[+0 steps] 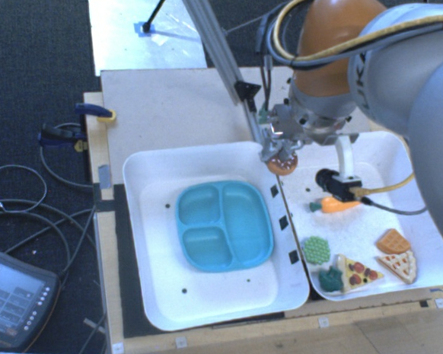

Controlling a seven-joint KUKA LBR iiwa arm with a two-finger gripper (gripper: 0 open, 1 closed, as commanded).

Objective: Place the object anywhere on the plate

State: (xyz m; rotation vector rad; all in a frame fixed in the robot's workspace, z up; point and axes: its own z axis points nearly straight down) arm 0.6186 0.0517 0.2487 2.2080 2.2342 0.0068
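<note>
The left bin (158,292) holds the blue plate (212,246). The plate has three parts, and there is no food in any of them. So the job is not done yet.

A little to the right, over the place where the two bins meet, hangs the gripper (279,154). Its fingers are closed on the top of a brown toy cookie (284,165). The cookie is just under the finger tips. It is up in the air above the bin edges, and it looks like it is not resting on anything. It is close to the right side of the plate but not over it.

I think the picking up part is done. What is left is to carry the cookie a bit more to the left, until it is over the plate, and then let it go. Any of the three parts will do.

The cookie is round, so it has no long side and does not point any way. It looks a bit wider than it is tall, so I think its flat face tips partly up. It may land flat.

In the right bin (384,205) are more toy foods: an orange carrot (334,205), a green round piece (316,249), a pizza slice (357,271) and an orange waffle (393,240). They all lie well apart from the plate.
</note>
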